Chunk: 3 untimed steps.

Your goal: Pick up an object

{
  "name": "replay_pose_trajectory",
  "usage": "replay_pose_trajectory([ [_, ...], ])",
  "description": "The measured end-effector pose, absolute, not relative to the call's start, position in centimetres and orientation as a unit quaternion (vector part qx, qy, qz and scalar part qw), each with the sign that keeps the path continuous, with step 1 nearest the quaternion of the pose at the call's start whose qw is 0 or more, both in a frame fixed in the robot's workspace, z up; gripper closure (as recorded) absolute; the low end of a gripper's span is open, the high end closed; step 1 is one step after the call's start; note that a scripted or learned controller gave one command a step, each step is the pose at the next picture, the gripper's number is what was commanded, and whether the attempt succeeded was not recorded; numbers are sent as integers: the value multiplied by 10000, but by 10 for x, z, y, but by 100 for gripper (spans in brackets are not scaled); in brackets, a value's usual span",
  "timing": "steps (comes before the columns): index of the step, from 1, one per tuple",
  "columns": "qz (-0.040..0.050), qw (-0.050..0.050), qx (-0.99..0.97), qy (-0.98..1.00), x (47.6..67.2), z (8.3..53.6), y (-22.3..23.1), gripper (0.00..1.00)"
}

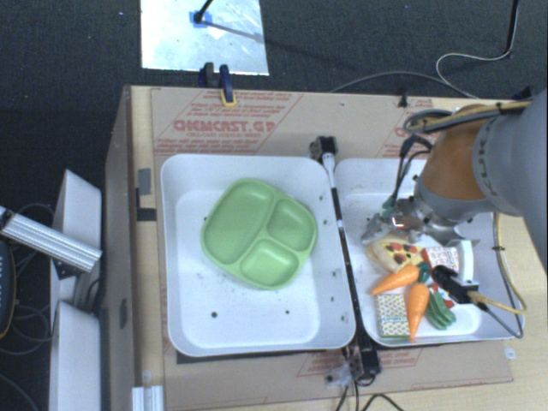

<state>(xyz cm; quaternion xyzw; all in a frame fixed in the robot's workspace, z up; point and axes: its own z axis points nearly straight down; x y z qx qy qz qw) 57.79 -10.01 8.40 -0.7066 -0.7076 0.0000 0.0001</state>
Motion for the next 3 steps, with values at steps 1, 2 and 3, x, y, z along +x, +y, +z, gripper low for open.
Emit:
replay_pose_trajectory([
  [1,-2,-5,-7068,-7074,549,84,-120,0],
  [2,-15,-14,-7066,-7077,550,95,-119,100],
  [3,-19,-23,-7057,-7085,557,209,-93,100],
])
